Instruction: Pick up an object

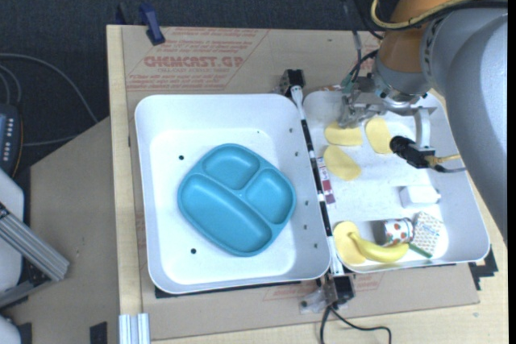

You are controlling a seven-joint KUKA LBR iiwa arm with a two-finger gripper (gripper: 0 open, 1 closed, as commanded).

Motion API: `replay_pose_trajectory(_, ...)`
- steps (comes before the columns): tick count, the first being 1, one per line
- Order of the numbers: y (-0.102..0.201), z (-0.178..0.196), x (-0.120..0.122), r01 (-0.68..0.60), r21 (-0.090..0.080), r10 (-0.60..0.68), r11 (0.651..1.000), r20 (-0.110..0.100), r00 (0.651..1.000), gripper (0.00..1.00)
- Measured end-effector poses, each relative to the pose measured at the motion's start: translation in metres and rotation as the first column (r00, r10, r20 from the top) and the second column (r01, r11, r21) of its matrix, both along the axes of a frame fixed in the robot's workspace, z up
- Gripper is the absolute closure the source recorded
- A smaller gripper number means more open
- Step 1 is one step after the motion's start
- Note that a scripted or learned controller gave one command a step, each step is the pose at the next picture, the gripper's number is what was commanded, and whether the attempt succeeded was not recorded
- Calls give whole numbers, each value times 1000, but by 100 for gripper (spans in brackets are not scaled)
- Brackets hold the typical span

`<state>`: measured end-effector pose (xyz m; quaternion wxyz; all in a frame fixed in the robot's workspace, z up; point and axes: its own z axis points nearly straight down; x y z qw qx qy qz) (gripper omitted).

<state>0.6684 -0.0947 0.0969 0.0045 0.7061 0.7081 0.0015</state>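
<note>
End effector (352, 110) low over far end of right bin (455, 209), right at a pale yellow slice (345, 135); wide or narrow, cannot tell. Worktop (201, 64) carries both bins side by side. Left bin (161, 141) holds a blue divided plate (235, 197). Right bin: banana (367, 248) at near edge, two more yellow slices (377, 133) (343, 163), small can (397, 232) on its side touching banana, white block (419, 194) near the can
</note>
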Motion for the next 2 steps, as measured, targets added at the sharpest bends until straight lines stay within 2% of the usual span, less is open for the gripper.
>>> replay_pose_trajectory(1,0,0,0,0,0,0,1000,-1,1000,0)
replay_pose_trajectory(2,0,-12,-2,1,3,-1,1000,-10,1000,0)
